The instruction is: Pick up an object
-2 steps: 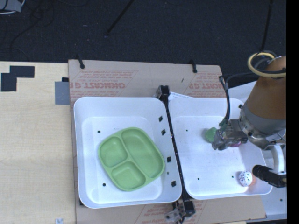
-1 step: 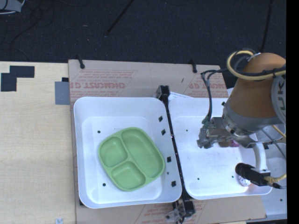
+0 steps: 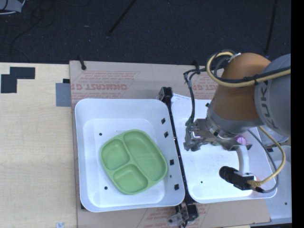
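The gripper [image 3: 194, 140] is hanging over the right bin [image 3: 209, 177], close to that bin's left wall, and its metal tip is pointing down toward the white floor. From this angle I cannot tell whether it is apart or together, and nothing is showing in its grasp. The arm [image 3: 240, 94] is reaching in above it and is covering much of the bin's far half. Just beside the wrist, a small pink thing [image 3: 241, 140] is peeking out from under the arm; its shape is too hidden to read.

The near half of the right bin's floor is lying bare. A black strip [image 3: 172, 141] is running between the two bins. In the left bin [image 3: 90, 127] a green plate [image 3: 133, 161] with three compartments is lying flat, turned at a slant, its near corner sitting close to the strip side and well apart from the gripper. White floor is showing around the plate on its far and left sides.

Both bins are resting on a cardboard sheet [image 3: 109, 80], which is lying on a pale wooden bench [image 3: 33, 151]. Beyond the bench, dark floor [image 3: 142, 23] is filling the far edge.
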You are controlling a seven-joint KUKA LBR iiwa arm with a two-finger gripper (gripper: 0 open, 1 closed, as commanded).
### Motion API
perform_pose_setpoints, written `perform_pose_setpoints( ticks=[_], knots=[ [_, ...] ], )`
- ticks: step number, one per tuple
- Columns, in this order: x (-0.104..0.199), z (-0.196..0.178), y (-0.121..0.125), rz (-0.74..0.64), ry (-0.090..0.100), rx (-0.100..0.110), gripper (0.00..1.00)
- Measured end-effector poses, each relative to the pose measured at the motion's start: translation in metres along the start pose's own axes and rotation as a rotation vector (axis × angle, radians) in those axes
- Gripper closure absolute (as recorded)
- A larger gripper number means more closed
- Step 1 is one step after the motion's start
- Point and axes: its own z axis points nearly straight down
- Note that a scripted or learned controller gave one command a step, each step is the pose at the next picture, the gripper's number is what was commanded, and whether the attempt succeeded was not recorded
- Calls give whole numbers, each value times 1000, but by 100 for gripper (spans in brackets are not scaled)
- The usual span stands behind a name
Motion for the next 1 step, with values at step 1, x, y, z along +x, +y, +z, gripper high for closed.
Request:
perform_pose_setpoints(
  ticks=[1],
  knots=[
    [56,-1,18,-1,0,-1,100]
  ],
)
